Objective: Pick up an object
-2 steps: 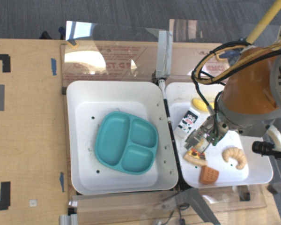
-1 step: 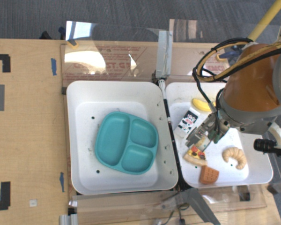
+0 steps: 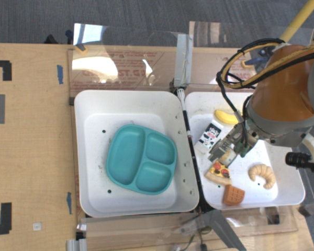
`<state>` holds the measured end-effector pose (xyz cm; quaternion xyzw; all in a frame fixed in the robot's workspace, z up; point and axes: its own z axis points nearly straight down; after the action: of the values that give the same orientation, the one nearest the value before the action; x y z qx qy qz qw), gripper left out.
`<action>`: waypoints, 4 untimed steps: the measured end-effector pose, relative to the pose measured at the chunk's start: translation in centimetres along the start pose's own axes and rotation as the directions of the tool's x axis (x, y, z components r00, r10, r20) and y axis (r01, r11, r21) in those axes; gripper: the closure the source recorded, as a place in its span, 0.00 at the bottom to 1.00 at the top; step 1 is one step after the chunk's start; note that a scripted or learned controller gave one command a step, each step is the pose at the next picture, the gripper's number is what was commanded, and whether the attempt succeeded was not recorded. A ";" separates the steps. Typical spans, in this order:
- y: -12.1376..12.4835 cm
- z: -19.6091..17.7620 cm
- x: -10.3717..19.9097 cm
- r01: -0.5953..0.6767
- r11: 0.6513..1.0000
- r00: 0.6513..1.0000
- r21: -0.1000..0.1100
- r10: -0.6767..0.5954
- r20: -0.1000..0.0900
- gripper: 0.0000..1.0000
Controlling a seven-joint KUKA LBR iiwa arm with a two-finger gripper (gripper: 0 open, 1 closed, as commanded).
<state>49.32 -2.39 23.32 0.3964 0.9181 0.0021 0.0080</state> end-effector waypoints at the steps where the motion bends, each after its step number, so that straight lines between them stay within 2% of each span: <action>1: 0.1 -1.0 -0.1 0.002 1.000 1.000 -0.002 -0.002 0.003 1.00; 4: 0.5 -4.0 -0.3 0.005 1.000 1.000 -0.009 -0.005 0.014 1.00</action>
<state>49.83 -2.29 27.35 0.3940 0.9190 0.0037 0.0161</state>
